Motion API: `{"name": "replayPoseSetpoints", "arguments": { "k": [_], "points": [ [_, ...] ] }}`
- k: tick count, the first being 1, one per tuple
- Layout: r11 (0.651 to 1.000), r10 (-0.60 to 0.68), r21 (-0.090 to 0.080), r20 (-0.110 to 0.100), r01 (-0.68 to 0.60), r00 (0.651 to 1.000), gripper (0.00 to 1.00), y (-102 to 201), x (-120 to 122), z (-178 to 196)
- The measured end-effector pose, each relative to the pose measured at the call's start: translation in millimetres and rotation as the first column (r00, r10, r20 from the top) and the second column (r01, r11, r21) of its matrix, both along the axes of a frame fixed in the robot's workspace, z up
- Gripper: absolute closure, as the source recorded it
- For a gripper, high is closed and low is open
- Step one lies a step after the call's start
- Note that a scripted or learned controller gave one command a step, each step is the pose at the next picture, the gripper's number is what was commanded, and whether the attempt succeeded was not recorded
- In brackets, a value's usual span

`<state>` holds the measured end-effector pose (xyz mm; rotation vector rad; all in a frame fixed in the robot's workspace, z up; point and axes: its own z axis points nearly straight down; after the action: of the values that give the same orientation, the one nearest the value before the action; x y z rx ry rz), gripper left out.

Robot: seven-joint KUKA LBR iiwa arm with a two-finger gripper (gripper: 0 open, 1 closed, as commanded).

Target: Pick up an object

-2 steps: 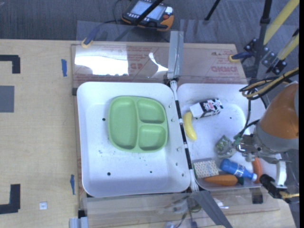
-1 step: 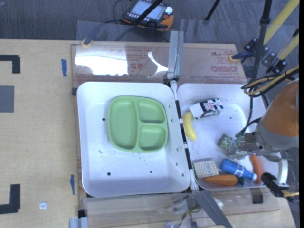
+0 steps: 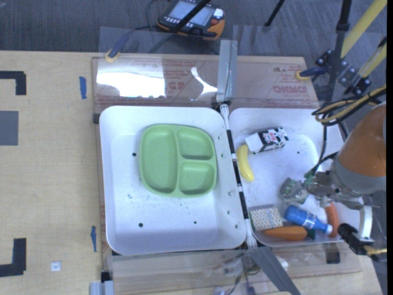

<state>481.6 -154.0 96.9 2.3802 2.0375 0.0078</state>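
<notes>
Bottle (image 3: 309, 219) in right bin (image 3: 288, 125) sits just beside my hand (image 3: 299, 189); approach step, grip state unclear, next descend and close.

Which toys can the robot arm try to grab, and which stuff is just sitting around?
For grabbing, all in the right white bin:
yellow banana
black-and-white cow-print carton
blue plastic bottle
orange carrot
speckled sponge block
The gripper hangs over them.

Just sitting around:
green divided plate in the left white bin
orange-and-black handheld device on the floor
</notes>
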Motion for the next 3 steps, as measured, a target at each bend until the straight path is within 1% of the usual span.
{"name": "replayPoseSetpoints", "arguments": {
  "k": [1,2,3],
  "points": [
    [0.999,-0.052,0.003,-0.010,0.052,0.999,0.00,34.1,-1.5,129.0],
    [0.962,-0.273,0.002,-0.008,0.273,0.962,0.00,39.7,-1.2,162.8],
    [0.953,-0.303,0.003,-0.012,0.303,0.953,0.00,31.7,-3.0,43.5]
  ]
}}
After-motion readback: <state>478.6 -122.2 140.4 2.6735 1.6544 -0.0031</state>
